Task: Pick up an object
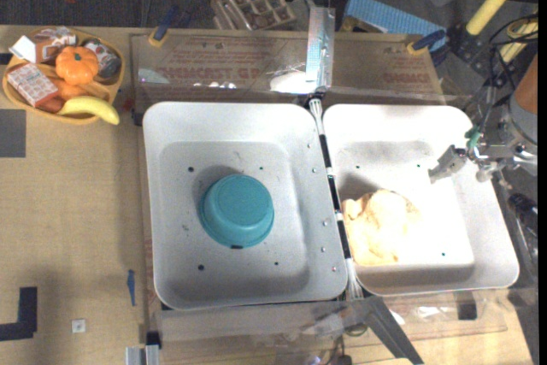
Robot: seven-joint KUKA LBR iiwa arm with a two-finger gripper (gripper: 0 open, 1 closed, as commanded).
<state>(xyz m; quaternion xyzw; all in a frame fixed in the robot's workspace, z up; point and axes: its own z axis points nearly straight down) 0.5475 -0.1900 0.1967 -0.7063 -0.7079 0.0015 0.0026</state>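
One teal bowl [238,210] sits upside down in the middle of the left bin [162,141]. One pale yellow crumpled cloth [378,225] lies in the right bin [410,128], at its near left side, close to the wall between the two bins. That makes two bins and two things, one in each.

My pincer [457,158] is over the right bin, at its right side, farther back than the cloth and well apart from it. I cannot tell if it is spread or pressed together, and I see nothing pinched in it. My arm [513,145] comes in from the right edge.

Far left on the bench, one shallow basket [17,90] holds toy food: one banana [90,108], one small orange pumpkin [77,64] and some little boxes.
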